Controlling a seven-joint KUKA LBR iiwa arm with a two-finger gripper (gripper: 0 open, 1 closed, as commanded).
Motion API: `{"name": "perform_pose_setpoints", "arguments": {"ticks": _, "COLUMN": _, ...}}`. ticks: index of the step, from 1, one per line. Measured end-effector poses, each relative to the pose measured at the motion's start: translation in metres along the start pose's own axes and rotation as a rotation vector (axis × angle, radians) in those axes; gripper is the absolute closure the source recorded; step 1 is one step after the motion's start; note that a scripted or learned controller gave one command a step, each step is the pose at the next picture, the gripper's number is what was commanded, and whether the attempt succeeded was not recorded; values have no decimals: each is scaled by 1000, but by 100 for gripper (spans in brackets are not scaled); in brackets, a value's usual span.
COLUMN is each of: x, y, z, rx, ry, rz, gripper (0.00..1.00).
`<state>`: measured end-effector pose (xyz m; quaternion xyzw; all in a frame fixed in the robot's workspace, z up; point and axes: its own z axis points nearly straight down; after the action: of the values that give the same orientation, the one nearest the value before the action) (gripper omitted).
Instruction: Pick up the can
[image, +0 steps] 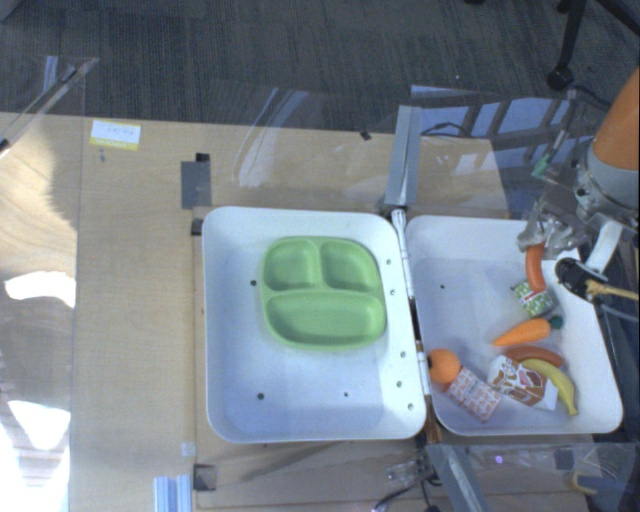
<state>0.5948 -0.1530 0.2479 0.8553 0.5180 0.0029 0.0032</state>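
Can (473, 392) lying on side in right bin (450, 250), front part, touching orange (443, 367) and small carton (522, 382). Banana (556, 380), carrot (523, 333), sausage (536, 268) near. Green divided plate (323, 292) in left bin (230, 330). Tool (560, 240) over right bin's far right corner — can't tell grip state.

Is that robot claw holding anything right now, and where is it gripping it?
I can't tell. The gripper sits over the right bin's far corner, just above an orange sausage-shaped toy, but no grip shows.
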Motion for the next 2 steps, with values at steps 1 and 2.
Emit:
{"name": "perform_pose_setpoints", "arguments": {"ticks": 1, "x": -17, "y": 34, "z": -63, "rx": -2, "ry": -1, "rz": -940, "gripper": 100}}
{"name": "perform_pose_setpoints", "arguments": {"ticks": 2, "x": 51, "y": 59, "z": 8, "rx": 0, "ry": 2, "rz": -1228, "gripper": 100}}
